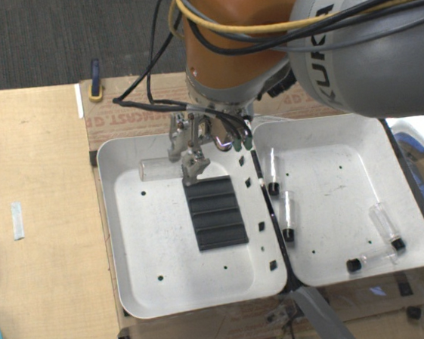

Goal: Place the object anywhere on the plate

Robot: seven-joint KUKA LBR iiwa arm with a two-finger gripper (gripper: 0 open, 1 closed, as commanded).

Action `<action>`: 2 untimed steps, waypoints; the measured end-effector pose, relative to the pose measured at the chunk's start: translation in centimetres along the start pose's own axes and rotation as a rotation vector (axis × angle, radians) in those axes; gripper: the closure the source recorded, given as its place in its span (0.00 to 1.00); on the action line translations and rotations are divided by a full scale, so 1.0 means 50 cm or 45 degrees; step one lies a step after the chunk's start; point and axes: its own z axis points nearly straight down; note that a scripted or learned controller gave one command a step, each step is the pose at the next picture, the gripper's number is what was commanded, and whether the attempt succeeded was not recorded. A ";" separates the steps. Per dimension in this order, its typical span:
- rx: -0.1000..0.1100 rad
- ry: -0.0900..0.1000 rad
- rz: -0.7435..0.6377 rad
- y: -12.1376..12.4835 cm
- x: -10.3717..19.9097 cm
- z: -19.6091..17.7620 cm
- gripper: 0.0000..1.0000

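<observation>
A clear tube (158, 168) lies on its side near the back wall of the left bin (134, 288), just left of the gripper (192, 166), which hangs over the far end of the ribbed black plate (216, 213); whether the tube sits between the fingers, or how far they are parted, cannot be told. The right bin (413, 203) holds four more black-capped tubes (386, 227), two beside the divider and two near the front right corner.
</observation>
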 end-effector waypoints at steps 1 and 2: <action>-0.002 0.000 -0.450 0.049 -0.089 0.071 1.00; -0.002 -0.001 -0.613 0.035 -0.150 0.106 1.00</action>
